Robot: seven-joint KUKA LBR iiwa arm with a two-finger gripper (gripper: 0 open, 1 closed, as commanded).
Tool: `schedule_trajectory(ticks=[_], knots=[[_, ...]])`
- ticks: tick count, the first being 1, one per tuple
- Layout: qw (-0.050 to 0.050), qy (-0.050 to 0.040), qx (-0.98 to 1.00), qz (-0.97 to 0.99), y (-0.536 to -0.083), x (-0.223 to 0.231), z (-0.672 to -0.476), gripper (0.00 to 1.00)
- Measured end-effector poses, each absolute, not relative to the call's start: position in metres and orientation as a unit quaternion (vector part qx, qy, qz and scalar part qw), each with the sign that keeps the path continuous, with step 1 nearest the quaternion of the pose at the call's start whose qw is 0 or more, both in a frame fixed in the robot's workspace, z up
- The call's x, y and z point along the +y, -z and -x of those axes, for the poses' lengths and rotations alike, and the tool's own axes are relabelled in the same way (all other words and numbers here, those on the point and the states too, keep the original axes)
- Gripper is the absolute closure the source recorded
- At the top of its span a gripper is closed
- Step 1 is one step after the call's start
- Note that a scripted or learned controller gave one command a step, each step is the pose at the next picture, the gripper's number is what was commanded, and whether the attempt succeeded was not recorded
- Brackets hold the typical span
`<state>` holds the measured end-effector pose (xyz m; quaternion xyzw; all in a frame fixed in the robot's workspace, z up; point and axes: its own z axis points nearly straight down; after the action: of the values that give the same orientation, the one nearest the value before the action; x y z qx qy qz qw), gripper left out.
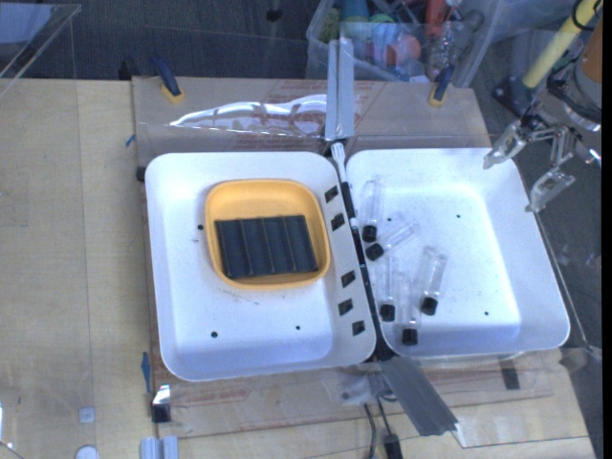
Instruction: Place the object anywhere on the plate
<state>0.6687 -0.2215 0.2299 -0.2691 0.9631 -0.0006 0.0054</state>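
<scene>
A yellow plate (263, 199) lies in the left bin (182, 304), and a dark ridged block (266, 246) covers most of its middle. Several clear vials with black caps lie in the right bin (497, 285), bunched near its left wall: one (369, 208) at the top, one (391, 234) below it, one (430, 277) further right and others near the front. My gripper (523, 168) hangs over the right bin's far right corner, well away from the vials. It is open with nothing between its fingers.
A raised divider with black tabs (344, 256) runs between the two bins. A clear tub of coloured items (406, 22) stands behind the bench. Clamps sit at the back edge, and a metal bracket (416, 400) juts out at the front.
</scene>
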Motion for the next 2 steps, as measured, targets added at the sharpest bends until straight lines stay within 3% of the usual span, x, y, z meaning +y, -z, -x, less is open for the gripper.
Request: schedule_trajectory(ticks=[1,2], knots=[[0.005,0.0010,0.907,0.420,-0.249,-0.221,-0.669,0.00],[0.003,-0.0012,0.833,0.553,-0.232,-0.221,-0.668,0.00]])
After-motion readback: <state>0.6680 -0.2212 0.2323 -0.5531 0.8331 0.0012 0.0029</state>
